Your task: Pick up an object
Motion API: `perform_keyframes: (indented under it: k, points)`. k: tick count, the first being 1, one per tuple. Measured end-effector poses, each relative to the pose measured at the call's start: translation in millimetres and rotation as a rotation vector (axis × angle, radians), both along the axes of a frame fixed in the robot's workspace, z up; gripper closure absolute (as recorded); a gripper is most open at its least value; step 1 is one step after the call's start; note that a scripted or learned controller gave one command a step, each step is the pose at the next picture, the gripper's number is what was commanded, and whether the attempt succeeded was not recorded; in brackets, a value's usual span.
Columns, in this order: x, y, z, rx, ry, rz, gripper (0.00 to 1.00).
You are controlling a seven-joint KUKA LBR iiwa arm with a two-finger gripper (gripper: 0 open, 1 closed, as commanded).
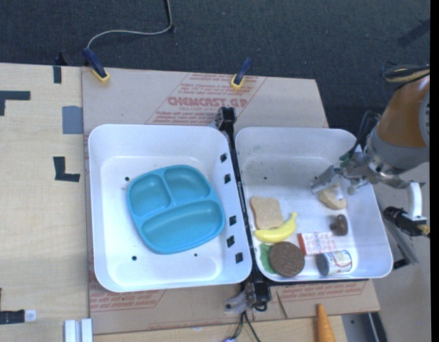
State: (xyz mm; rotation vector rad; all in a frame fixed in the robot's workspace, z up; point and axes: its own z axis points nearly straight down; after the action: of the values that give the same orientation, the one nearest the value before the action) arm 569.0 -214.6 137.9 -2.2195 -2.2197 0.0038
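Note:
My gripper [338, 184] is low in the right bin [291, 140], near its right wall, and it looks open. A small tan lump [333, 200] lies right beneath and in front of it; I cannot tell whether they touch, and nothing is lifted. Further along the bin floor lie a bread slice [266, 211], a yellow banana [276, 230], a round dark brown patty [286, 258], a red-and-white box [318, 243], a small can [335, 262] and a small brown piece [338, 224].
The left bin [105, 191] holds a blue divided plate [177, 207]. The arm with its orange band [407, 114] comes in over the right bin's right rim. Black clips sit along the divider [231, 184] between the bins.

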Motion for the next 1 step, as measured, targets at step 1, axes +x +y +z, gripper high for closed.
perform_keyframes:
  k: [1]
  points:
    - [13.9,10.3,-51.2,-0.002,-0.005,0.000,0.00]
